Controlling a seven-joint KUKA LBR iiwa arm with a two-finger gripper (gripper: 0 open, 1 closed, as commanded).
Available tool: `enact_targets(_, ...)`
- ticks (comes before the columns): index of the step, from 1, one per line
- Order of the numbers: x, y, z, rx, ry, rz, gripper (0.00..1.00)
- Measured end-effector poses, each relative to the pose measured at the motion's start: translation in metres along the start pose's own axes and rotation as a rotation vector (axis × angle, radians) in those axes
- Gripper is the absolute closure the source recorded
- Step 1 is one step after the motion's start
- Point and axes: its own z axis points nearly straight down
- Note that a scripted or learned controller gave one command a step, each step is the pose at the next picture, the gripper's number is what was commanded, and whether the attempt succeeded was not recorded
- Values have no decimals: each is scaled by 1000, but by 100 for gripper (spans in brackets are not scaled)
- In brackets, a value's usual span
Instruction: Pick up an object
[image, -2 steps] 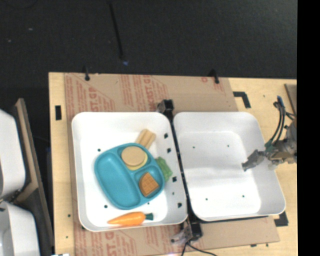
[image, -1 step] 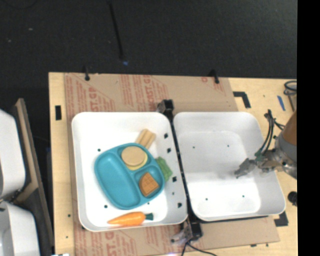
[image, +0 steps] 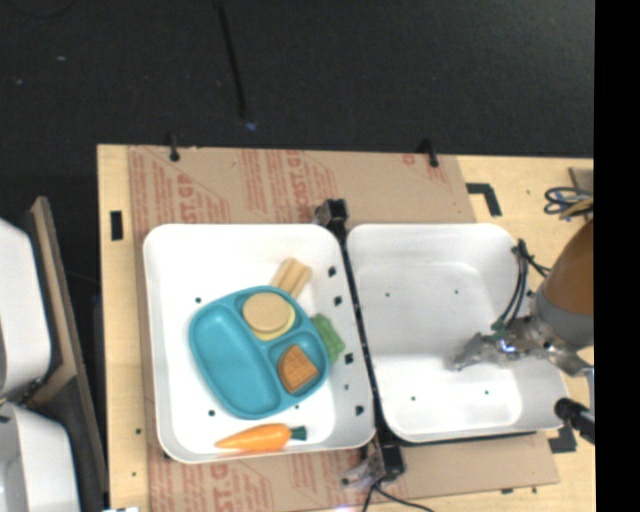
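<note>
Red print on the bench board, too blurred to read

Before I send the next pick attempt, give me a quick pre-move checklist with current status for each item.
1. Objects in left bin: blue tray, carrot. Ok.
2. Carrot lies apart from tray, near front wall. Ok.
3. Gripper over a pickable object: it is over the right bin. Not ok.
4. Tray holds round cracker and brown square piece. Ok.
5. Anything held: cannot tell.

Bare right bin (left crowded)
</note>
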Motion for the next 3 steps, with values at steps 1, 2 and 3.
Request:
enact_targets(1, -1, 1, -13, -6, -2, 1, 100)
enact_targets(2, 2, 8, -58, -8, -3, -1, 100)
enact_targets(3, -1, 9, -121, -10, -3, -1, 100)
